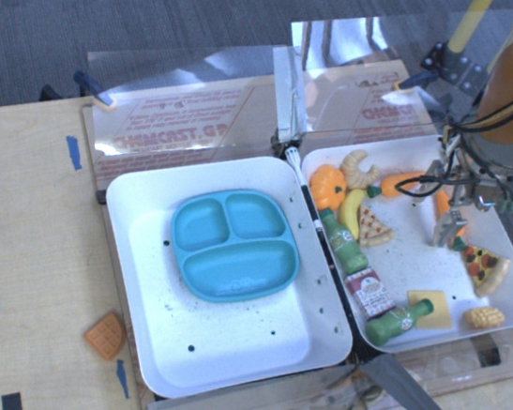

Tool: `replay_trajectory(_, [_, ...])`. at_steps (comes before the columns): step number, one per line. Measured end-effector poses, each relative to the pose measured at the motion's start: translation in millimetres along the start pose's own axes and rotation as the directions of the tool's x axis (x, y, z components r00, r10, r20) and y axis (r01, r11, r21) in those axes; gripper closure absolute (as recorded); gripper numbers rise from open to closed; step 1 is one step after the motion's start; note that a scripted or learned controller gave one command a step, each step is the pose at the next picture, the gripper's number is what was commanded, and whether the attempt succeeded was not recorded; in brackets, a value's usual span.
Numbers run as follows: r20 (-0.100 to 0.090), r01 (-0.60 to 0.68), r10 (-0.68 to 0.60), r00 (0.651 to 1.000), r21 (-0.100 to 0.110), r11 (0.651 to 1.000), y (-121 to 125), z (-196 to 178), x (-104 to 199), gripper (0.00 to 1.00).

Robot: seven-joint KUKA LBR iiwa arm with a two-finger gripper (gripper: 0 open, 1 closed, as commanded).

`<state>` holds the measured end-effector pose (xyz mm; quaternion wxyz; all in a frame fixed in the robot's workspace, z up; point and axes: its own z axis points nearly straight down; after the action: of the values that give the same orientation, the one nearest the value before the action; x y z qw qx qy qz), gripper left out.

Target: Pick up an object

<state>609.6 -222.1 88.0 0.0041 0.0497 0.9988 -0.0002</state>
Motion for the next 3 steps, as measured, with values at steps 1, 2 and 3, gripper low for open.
replay_trajectory(1, [0.015, 0.002, -0.002, 1.000, 0.003, 1.000, 0.8, -15.4, -4.7, 1.00])
replay_trajectory(2, [0.013, 0.002, -0.002, 1.000, 0.002, 1.000, 1.0, -14.2, -4.2, 0.00])
replay_trajectory(3, [0.003, 0.003, -0.003, 1.000, 0.001, 1.000, -0.4, 0.1, -11.1, 0.00])
